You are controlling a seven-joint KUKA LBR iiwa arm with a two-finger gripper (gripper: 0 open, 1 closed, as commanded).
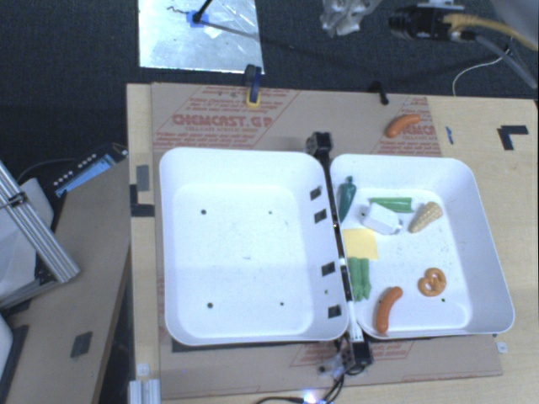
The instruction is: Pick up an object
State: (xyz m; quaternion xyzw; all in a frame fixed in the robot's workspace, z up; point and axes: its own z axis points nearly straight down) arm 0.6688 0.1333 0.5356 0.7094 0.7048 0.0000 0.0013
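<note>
Nearest me in the right bin (484,225) lie a sausage (386,308) and a pretzel (432,282), then a green bean pod (360,278) touching a yellow square (360,243). Farther back sit a white block (381,220), a corn cob (425,217), a green strip (391,203) and a dark green pepper (346,198). Another sausage (402,125) rests on the bench (337,112) behind the bin. The gripper (352,11) hangs beyond the bench, well apart from everything; whether it is open I cannot tell.

Gripper (349,11): pale grey, translucent-looking finger assembly, beyond the right bin's (480,217) far rim. Beside it: black cylindrical fitting, white housing, yellow and white cables.
</note>
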